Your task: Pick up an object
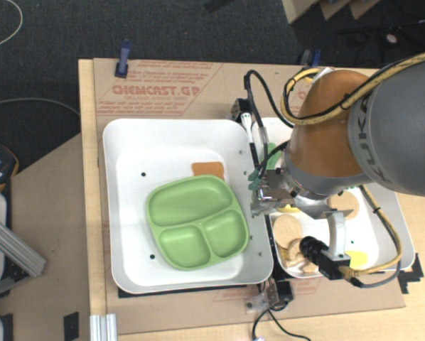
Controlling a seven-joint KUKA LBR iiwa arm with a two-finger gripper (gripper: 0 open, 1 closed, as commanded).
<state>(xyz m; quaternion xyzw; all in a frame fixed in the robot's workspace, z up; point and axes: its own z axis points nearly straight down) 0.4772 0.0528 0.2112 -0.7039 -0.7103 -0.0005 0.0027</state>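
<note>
gripper (292,206) buried under arm (354,137)

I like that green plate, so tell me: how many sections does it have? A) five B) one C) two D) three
D, the green plate in the left bin has one long section at the back and two smaller ones in front.
</note>
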